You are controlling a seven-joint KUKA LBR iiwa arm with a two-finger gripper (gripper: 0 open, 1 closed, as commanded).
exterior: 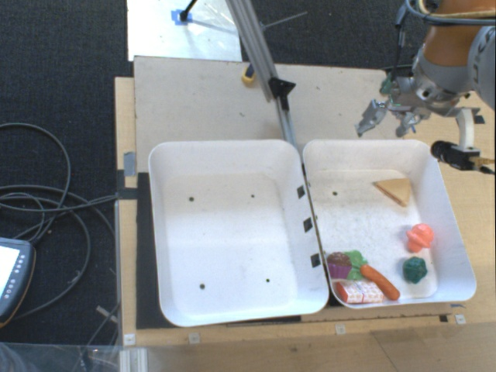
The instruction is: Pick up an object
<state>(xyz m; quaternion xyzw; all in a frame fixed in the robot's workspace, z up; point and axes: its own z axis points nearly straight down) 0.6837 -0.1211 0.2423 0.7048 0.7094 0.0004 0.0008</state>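
Hovering with spread, empty fingers above the right bin (446,208) at its 12 o'clock rim, the tool (390,121) has not yet picked any object.

Dark carpet (62,53) with loose black cables (46,200) beside a pale wooden bench (201,99), under even light.

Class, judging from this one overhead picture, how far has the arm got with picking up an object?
Done: nothing lifted. The tan wedge, orange piece, green piece and carrot all lie in the right bin. In hand: the gripper hangs open and holds nothing, above that bin's far edge. Left: descend, close on one object, raise it.
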